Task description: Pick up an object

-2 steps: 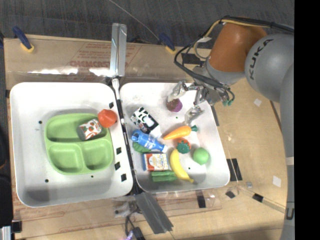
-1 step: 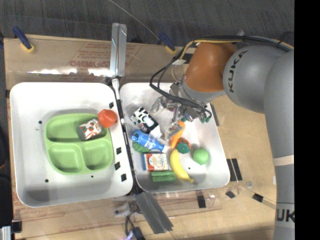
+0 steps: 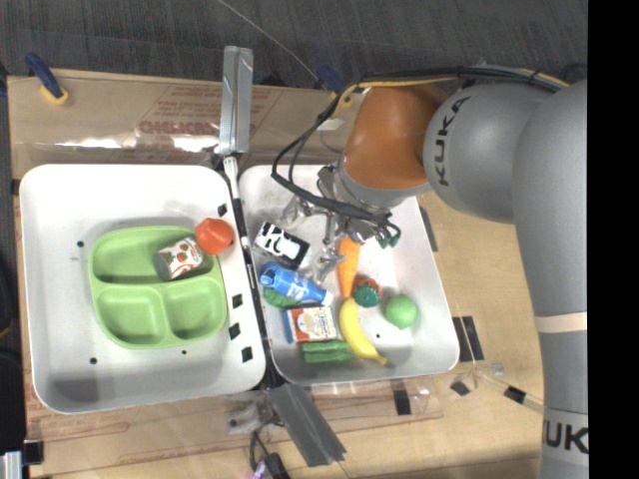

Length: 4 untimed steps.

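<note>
The arm [image 3: 519, 118], grey with its orange band, stands nearest the lens and enters from the right. Left bin [image 3: 40, 267]: a green divided tray [image 3: 130, 312] carrying a small can [image 3: 177, 258], with an orange ball [image 3: 214, 235] at its upper right corner. Right bin [image 3: 434, 312]: black-and-white box [image 3: 280, 244], blue bottle [image 3: 295, 286], carton [image 3: 314, 323], green block [image 3: 321, 352], banana [image 3: 356, 332], carrot [image 3: 347, 265], strawberry [image 3: 365, 293], green apple [image 3: 400, 311]. The gripper [image 3: 334, 242] hangs over this bin's upper middle; whether it is released or clenched cannot be told. Judged target: the carrot, just beside and below the gripper, long axis running toward the near rim.
</note>
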Tool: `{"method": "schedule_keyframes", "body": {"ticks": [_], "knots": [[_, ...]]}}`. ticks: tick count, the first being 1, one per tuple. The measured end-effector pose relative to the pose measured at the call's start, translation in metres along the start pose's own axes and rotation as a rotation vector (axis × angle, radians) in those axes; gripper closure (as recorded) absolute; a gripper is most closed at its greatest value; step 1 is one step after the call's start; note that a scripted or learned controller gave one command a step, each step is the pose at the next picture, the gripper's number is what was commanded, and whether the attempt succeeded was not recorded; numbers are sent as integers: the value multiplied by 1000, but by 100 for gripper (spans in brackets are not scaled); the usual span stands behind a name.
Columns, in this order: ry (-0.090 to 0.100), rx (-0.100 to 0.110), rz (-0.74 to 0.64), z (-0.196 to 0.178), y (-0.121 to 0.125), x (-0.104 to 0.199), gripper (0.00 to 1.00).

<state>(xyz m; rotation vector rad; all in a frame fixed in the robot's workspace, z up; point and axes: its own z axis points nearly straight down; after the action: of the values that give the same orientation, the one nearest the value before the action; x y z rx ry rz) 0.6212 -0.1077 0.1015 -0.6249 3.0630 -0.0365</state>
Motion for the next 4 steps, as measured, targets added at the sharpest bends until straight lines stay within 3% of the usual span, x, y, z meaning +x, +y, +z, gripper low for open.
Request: {"method": "schedule_keyframes", "body": {"ticks": [1,2,3,4], "knots": [[-6,6,-3,-12,-2,-2,100],[-2,-19,-117,-136,-3,-24,100],[4,-22,-221,-176,-82,-1,100],[5,-25,-223,-175,-80,-2,0]]}}
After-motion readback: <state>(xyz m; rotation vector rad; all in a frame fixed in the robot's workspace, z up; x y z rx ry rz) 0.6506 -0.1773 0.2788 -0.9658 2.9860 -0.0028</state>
